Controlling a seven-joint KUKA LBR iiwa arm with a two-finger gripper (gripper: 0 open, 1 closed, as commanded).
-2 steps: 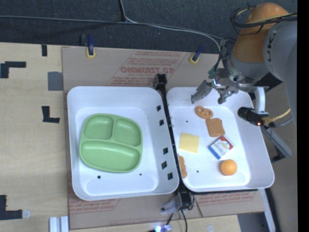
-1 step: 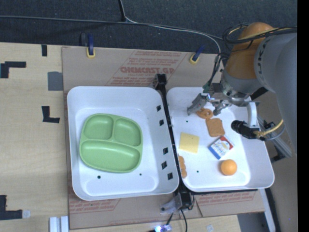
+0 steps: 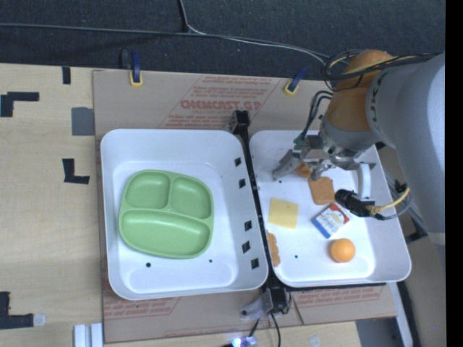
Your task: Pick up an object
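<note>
My gripper hangs low over the back of the right bin and stands open, its fingers spread left and right. A small orange-brown piece shows in the gap between them; I cannot tell if it is touched. Just in front lies a brown cracker-like slab. A yellow cheese slice lies near the bin's middle. A blue, red and white packet sits to its right, and an orange ball rests towards the front.
A green divided plate lies in the left bin. A brown strip lies against the right bin's left wall. A black-marked ridge separates the bins. Cables loop off the wrist at the right.
</note>
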